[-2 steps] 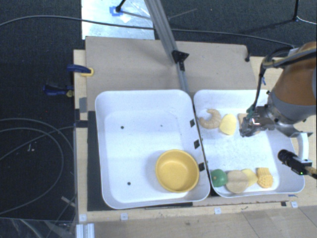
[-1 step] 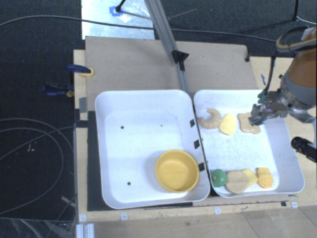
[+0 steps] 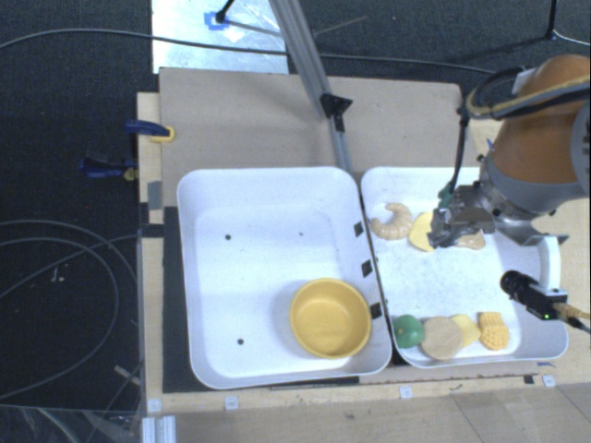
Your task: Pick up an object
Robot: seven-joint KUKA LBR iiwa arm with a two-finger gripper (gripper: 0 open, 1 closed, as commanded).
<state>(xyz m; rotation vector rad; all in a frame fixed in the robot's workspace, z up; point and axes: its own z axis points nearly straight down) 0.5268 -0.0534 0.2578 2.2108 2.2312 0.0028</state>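
Camera view, gripper (image 3: 450, 231) low over right bin (image 3: 399, 275), partly covering yellow piece (image 3: 421, 234)

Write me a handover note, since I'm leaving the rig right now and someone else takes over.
Gripper: low in the right bin, over a yellow piece near the croissant-shaped item; finger state unclear.
Along that bin's near edge: green ball, beige round, waffle piece.
Left bin: yellow bowl.
Done: nothing visibly lifted.
Left: grasp and lift one object.
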